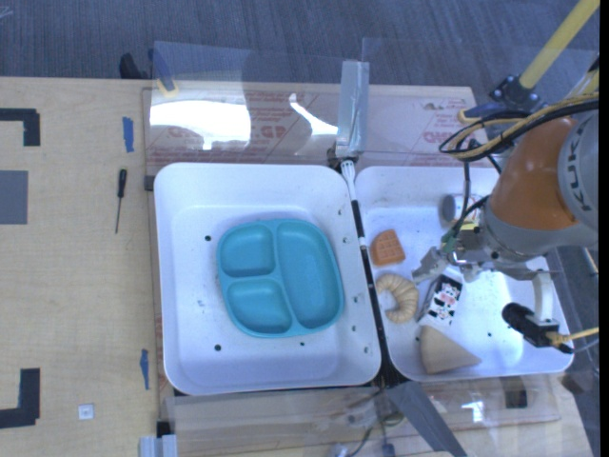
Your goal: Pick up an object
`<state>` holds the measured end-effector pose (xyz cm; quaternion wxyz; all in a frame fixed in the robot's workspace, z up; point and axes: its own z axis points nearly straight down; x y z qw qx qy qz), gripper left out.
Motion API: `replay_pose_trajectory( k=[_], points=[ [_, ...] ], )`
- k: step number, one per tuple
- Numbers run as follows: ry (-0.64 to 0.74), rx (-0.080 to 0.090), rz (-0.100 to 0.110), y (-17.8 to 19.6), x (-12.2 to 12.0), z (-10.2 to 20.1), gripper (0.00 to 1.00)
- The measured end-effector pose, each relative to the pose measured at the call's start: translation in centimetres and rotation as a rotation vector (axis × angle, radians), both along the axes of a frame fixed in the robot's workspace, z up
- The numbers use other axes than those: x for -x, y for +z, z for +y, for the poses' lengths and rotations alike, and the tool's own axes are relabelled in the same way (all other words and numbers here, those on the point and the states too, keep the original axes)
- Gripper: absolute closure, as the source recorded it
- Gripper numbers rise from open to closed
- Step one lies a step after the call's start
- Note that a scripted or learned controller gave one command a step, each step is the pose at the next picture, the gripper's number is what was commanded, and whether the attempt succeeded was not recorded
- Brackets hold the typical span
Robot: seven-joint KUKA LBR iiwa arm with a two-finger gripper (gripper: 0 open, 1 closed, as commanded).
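While I look from the left, I see the left bin holding a blue divided plate. In the right bin lie an orange cracker, a beige curved pastry, a tan wedge and a small black-and-white card. My claw hangs just above this card, a little to its upper side. I cannot tell if the claw is spread or pressed together. The card's long axis runs nearly up-down in the view.

arm cut off at right edge, tool fingers indistinct, card's print unreadable
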<state>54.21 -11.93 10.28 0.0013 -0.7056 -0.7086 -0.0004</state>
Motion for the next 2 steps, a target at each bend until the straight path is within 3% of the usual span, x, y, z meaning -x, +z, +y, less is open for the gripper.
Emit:
replay_pose_trajectory(
  k=[1,2],
  points=[
    [-0.004,0.001,-0.001,0.9,0.0,-0.2,1.0],
    [0.003,0.001,-0.009,10.1,-4.0,6.5,1.0]
  ],
)
